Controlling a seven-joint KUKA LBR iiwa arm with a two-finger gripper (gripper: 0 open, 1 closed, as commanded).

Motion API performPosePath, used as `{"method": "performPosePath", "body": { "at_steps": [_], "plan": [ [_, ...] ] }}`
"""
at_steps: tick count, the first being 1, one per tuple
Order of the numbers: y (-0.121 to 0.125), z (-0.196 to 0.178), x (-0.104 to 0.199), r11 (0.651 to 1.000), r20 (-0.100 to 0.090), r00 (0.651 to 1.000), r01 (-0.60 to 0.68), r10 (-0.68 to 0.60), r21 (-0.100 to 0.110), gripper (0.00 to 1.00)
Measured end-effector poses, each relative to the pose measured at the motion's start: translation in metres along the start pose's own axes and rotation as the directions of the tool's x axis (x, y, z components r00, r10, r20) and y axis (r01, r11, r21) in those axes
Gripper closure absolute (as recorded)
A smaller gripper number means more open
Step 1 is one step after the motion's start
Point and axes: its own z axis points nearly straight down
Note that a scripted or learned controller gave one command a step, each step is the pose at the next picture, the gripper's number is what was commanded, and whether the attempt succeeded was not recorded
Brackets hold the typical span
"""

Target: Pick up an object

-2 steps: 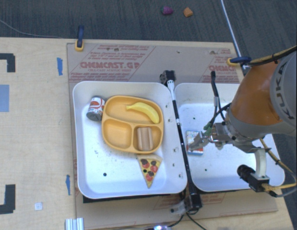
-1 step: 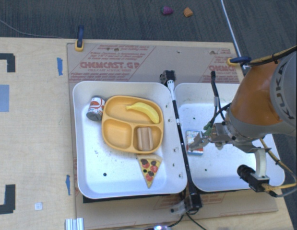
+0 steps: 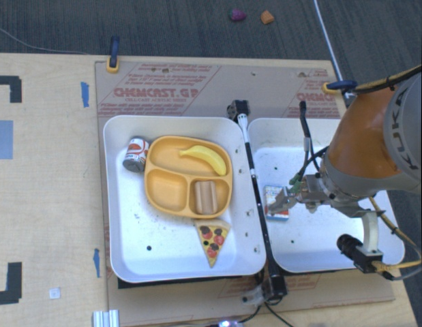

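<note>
My gripper (image 3: 288,197) is low in the right bin (image 3: 313,254), near its left wall, with the grey and orange arm (image 3: 371,145) reaching in from the right. A small white, blue and red carton (image 3: 275,203) lies flat on the bin floor, directly under and just left of the gripper tip. The gripper partly covers the carton's right side, so I cannot see whether they touch. In the left bin (image 3: 163,251) a yellow divided plate (image 3: 167,186) holds a banana (image 3: 205,157) and a brown block (image 3: 206,197).
A small can (image 3: 135,154) lies at the plate's left edge, and a toy pizza slice (image 3: 213,240) lies below the plate. A black divider rail (image 3: 253,182) separates the two bins. Cables and a black fitting (image 3: 357,249) hang from the arm over the right bin's lower right.
</note>
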Motion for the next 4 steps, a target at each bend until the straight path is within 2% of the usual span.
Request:
{"method": "performPosePath", "body": {
  "at_steps": [1, 2, 3, 4],
  "plan": [
    [0.008, 0.087, -0.057, 1.0, 0.001, 1.0, 0.0, 0.0, 0.0, 0.0],
    [0.002, 0.095, -0.062, 1.0, -0.004, 1.0, 0.001, -0.001, -0.006, 0.0],
    [0.003, 0.084, -0.069, 1.0, 0.014, 1.0, -0.005, 0.005, -0.018, 1.0],
    [0.0, 0.0, 0.008, 1.0, -0.001, 1.0, 0.0, 0.0, -0.001, 1.0]
  ]
}}
